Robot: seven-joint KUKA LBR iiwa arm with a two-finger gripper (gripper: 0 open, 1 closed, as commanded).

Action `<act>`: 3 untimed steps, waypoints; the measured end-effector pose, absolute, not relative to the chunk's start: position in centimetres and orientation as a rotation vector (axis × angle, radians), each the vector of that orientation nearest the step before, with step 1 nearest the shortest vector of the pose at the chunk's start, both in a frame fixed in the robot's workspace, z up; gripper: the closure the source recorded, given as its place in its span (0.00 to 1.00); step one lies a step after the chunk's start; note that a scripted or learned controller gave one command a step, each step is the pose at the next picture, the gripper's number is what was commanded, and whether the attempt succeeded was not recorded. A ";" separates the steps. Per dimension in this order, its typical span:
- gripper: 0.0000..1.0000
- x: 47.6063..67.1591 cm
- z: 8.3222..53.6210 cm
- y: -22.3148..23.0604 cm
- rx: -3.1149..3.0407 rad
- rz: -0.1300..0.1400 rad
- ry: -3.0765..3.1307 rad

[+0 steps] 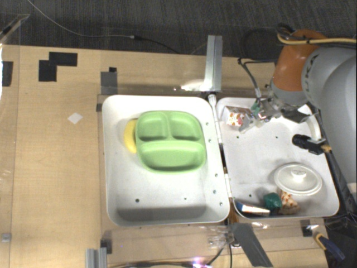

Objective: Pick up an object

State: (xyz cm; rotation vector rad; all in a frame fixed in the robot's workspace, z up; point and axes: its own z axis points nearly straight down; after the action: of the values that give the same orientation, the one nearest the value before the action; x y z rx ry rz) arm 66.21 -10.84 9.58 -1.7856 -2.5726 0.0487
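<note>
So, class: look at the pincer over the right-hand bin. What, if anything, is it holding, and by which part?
It cannot be told. The pincer sits beside a small clear packet in the right bin, but no hold is visible.

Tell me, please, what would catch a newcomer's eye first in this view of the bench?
Most striking is the bright green divided plastic tray in the left white bin, with a yellow object peeking out at its left edge. Next comes the grey arm's orange band at upper right, with the gripper beside a small crinkled colourful packet in the right white bin. A round white lidded bowl sits toward that bin's near right corner.
</note>
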 end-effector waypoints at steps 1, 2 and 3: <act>1.00 66.3 9.4 -14.0 -1.760 0.020 -2.574; 0.00 66.8 9.8 -13.9 -1.771 0.004 -2.593; 0.00 57.6 9.8 -18.5 -1.958 -0.003 -2.463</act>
State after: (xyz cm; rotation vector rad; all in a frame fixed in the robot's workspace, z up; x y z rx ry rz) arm 57.57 -18.50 9.82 -1.9575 -2.4629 -0.0027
